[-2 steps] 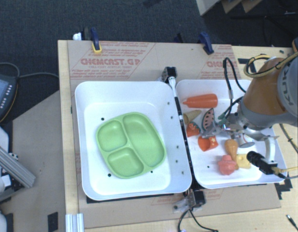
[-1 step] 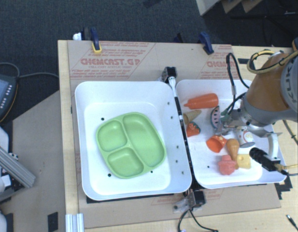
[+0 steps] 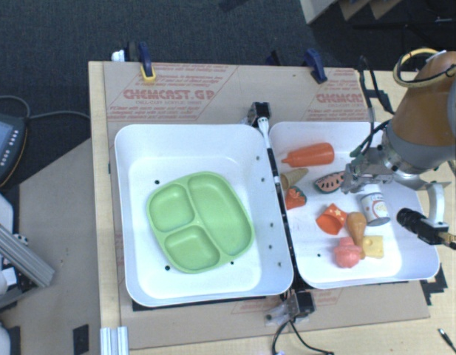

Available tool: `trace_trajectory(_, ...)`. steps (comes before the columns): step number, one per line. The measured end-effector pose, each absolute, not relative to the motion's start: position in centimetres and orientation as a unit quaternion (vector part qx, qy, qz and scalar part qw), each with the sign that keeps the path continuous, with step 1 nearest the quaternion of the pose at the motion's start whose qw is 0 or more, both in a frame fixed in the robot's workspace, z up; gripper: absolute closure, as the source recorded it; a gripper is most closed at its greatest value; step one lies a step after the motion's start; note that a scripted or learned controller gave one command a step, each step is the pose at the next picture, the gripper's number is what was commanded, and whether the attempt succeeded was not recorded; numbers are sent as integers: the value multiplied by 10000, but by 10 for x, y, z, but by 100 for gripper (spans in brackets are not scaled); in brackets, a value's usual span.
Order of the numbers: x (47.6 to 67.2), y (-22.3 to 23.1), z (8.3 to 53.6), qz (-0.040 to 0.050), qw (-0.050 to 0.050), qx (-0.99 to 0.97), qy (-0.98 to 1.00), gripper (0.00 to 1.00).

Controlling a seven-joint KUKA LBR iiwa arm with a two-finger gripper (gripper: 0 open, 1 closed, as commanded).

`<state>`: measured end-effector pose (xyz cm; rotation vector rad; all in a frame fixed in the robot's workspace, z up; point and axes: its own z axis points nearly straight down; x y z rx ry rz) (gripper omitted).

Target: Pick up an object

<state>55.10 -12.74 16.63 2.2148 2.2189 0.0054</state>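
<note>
- Nothing is lifted yet: my gripper (image 3: pixel 366 186) hovers just above the small can (image 3: pixel 374 207).
- Can't tell its grip.
- Watermelon slice (image 3: pixel 329 181) sits at nine o'clock.

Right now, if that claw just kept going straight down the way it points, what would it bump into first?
Most likely the small grey can: the gripper hangs right above it in the right bin. Depth is hard to judge, so the watermelon slice beside it is possible.

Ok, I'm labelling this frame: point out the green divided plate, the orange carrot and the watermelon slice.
green divided plate (image 3: pixel 200 222): camera view, centre ridge.
orange carrot (image 3: pixel 310 154): camera view, middle of body.
watermelon slice (image 3: pixel 329 183): camera view, red flesh.
</note>
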Motion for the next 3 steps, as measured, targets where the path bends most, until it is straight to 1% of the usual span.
trace_trajectory(1, 553, -128, 220, 19, 35, 7067, 7075, 100)
trace_trajectory(2, 575, -90, 222, 13, 16, 7056, 7086, 100)
trace_trajectory(3, 603, -38, 219, 18, 7, 7048, 7094, 100)
